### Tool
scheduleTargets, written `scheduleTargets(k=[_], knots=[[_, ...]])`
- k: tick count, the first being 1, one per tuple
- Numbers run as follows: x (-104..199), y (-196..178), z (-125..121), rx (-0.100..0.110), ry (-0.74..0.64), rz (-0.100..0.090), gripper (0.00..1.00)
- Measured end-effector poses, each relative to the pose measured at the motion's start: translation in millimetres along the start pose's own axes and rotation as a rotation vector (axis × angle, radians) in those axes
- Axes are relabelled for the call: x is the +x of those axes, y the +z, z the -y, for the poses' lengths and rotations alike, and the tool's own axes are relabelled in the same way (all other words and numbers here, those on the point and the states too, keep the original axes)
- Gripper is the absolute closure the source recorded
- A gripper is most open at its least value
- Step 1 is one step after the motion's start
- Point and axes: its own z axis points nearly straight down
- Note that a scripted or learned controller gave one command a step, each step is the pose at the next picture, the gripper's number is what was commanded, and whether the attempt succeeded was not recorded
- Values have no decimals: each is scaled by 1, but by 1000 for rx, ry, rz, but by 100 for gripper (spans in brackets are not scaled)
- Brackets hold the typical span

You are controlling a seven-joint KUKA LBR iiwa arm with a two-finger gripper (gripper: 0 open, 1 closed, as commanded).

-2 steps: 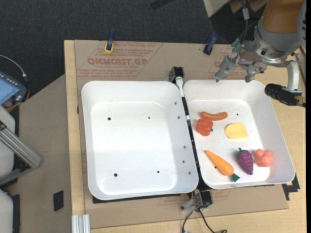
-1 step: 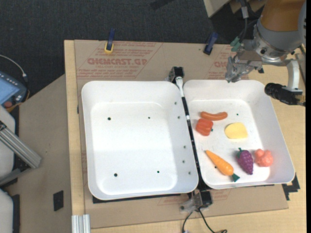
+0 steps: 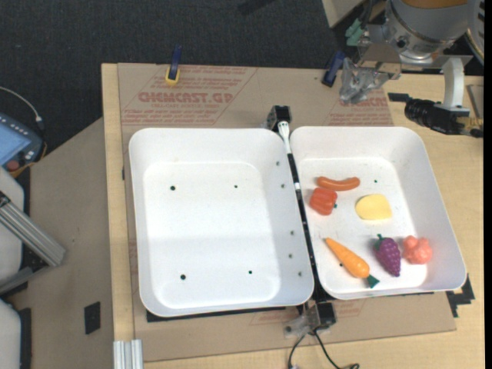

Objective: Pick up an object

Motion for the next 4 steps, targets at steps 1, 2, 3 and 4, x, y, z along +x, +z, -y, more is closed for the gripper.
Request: scheduleTargets(k=[1, 2, 3, 4], knots=[[60, -70, 20, 1, 0, -2, 100], [85, 2, 31, 20, 4, 0, 100], [118, 22, 34, 14, 4, 0, 100], [95, 22, 77, 15, 9, 1, 100]])
